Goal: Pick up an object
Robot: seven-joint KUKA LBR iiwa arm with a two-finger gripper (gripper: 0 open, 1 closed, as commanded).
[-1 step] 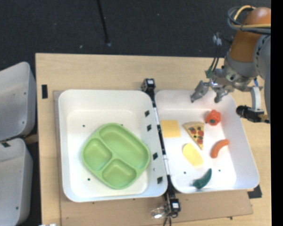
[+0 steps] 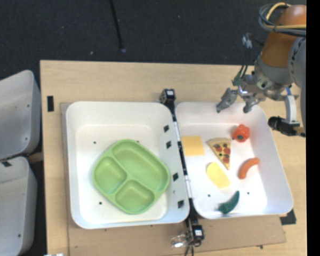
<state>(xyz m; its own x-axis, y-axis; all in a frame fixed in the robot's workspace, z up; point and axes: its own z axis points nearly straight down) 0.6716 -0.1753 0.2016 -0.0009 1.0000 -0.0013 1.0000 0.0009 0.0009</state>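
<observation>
My gripper (image 2: 236,102) hangs open over the far rim of the right bin (image 2: 277,183), with nothing between its two fingers. Inside that bin lie a red pepper (image 2: 241,133), a pizza slice (image 2: 221,150), a yellow square of cheese (image 2: 192,145), a pale yellow piece (image 2: 218,175), an orange sausage (image 2: 248,167) and a dark green pickle (image 2: 229,203). The red pepper is the nearest item, just below and to the right of the fingers.
The left bin (image 2: 77,159) holds a green divided plate (image 2: 130,175). Black clips run along the seam between the bins (image 2: 177,148). White chair shapes (image 2: 10,159) stand off the bench's left side.
</observation>
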